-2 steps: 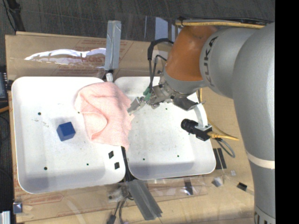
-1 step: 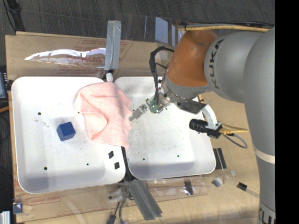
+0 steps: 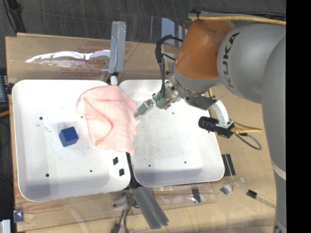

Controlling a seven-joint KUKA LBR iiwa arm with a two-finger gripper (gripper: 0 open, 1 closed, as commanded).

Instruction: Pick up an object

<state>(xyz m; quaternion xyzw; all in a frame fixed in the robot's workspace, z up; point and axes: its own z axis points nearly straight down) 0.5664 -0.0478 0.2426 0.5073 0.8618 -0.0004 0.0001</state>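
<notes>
Approach seems to be the step in hand: the gripper [image 3: 141, 110] hangs at mid-frame beside the pink towel [image 3: 111, 115] draped over both bins, jaws in a state I cannot tell, so next it must lower onto the towel's edge.

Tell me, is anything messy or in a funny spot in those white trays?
Yes. The pink cloth lies crumpled in the left bin, and its right edge hangs over the divider onto the right bin. The gripper sits right at that edge. The blue cube sits neatly on the left bin's floor.
</notes>
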